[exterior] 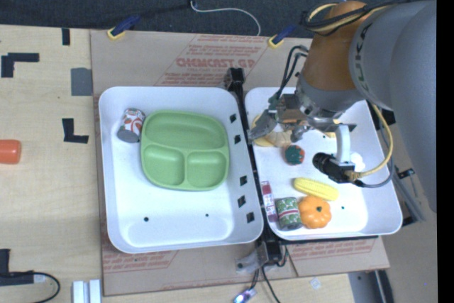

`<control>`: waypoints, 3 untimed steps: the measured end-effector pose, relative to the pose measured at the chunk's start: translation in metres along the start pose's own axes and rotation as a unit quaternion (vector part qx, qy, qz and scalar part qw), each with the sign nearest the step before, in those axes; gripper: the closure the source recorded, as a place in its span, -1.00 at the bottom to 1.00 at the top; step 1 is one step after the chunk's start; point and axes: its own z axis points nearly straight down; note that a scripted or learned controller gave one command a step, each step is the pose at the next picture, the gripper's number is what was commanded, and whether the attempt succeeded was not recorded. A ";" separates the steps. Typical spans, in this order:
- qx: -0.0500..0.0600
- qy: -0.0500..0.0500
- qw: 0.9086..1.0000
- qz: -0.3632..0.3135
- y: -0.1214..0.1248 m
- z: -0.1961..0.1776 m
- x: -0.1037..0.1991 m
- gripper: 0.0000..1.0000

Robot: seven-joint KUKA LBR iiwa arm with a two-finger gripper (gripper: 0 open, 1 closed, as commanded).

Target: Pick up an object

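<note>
From above, the tabletop (42, 81) is pale wood with black tape marks, and a brown cardboard sheet (206, 60) lies under the bins; its red print is mirrored and too faint to read with certainty. An orange block (8, 151) sits at the tabletop's left edge.

The left bin (170, 230), smooth white plastic with rounded corners, holds a matte green divided plate (186, 150) with three compartments. Touching the plate's upper-left edge is a small can (130, 125), tipped on its side, with a red and white label whose writing is too small to read.

The right bin (369, 209) holds a yellow corn cob (316, 188) with a bumpy surface, a ribbed orange pumpkin (315, 212) just below it, a small green-labelled can (287, 212) beside the pumpkin, and a red and white packet (267, 196) against the bin's left wall. A round green and orange ball (294, 154) lies near a pale yellow object (268, 141) that is partly hidden.

The claw (273, 118) hangs low over the right bin's upper-left part, just above the pale yellow object. Whether it is apart or together I cannot tell.
</note>
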 end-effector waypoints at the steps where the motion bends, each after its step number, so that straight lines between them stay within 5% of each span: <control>1: -0.008 0.002 1.000 -0.005 -0.018 -0.130 0.071 -1.00; 2: -0.005 0.001 1.000 -0.003 -0.075 -0.208 0.094 -1.00; 3: -0.002 -0.001 1.000 -0.002 -0.073 -0.213 0.092 1.00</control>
